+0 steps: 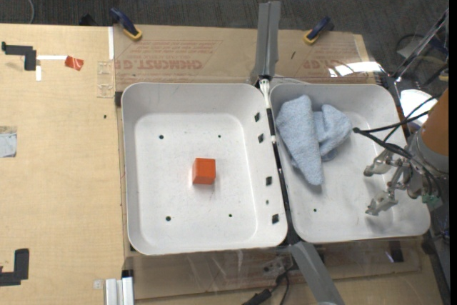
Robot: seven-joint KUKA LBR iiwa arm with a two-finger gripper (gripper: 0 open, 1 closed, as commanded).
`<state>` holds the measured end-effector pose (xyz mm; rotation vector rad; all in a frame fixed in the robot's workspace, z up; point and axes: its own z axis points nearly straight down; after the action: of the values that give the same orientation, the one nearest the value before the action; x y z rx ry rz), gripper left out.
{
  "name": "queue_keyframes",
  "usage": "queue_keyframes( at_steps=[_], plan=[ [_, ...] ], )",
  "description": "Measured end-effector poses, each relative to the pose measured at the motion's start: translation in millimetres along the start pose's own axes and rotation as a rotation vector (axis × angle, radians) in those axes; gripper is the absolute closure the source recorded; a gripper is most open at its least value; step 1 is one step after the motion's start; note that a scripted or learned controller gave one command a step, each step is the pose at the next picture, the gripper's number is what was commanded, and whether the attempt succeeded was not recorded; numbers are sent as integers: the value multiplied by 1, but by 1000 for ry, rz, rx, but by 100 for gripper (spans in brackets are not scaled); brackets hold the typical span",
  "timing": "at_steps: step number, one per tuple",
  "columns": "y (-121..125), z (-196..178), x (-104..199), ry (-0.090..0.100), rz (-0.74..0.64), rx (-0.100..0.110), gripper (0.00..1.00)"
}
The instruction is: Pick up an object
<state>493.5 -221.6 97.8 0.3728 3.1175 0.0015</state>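
A small orange-red cube (204, 171) lies near the middle of the left white bin (143, 225). A crumpled light-blue cloth (308, 136) lies in the upper left part of the right white bin (357, 228). The metal two-finger gripper (377, 189) hangs over this bin's right side, its fingers (374, 169) spread apart, pinching nothing.

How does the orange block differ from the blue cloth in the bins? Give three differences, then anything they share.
The orange block is small and square-edged; the blue cloth is larger, soft and crumpled. The block lies in the left bin; the cloth lies in the right bin, the one under the gripper. The block is bright orange, the cloth pale blue. Both rest untouched on a white bin floor.
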Motion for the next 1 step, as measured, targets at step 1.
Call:
queue_keyframes(
  at_steps=[1],
  plan=[
    [0,-10,-2,-5,4,-1,100]
  ],
)
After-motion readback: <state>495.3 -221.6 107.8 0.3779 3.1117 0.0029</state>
